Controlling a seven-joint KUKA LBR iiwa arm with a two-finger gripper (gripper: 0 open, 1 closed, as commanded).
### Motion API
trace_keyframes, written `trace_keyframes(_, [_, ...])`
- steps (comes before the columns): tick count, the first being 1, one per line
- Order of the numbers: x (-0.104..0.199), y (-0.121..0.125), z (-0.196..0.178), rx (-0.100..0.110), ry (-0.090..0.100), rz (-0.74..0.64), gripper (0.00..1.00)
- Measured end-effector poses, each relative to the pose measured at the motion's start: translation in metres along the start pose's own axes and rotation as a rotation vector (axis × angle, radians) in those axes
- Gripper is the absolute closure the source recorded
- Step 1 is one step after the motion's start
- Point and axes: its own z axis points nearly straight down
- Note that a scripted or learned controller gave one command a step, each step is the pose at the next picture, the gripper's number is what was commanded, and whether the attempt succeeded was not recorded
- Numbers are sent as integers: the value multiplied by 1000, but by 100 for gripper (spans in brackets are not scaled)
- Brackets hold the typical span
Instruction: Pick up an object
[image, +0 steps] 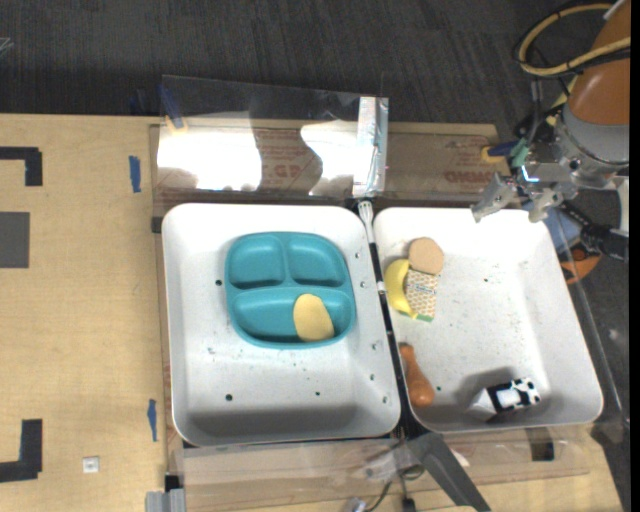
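My gripper (517, 205) hangs over the far right corner of the right bin (520, 300), open, with nothing between its fingers. Near that bin's left wall lie a yellow banana-like piece (397, 287), a tan round-topped piece (426, 254) and a speckled packet (423, 296), all touching. An orange carrot-like piece (416, 377) lies along the left wall near the front. A small black and white object (514, 395) sits near the front right. All of these are well away from the gripper.
The left bin (200, 350) holds a teal divided plate (270, 270) with a yellow oval piece (313, 318) in its front right compartment. A clear plastic sheet (270, 150) stands behind the left bin. Cables (545, 45) hang near the arm.
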Motion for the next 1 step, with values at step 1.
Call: trace_keyframes(1, [20, -2, 151, -14, -4, -212, 0])
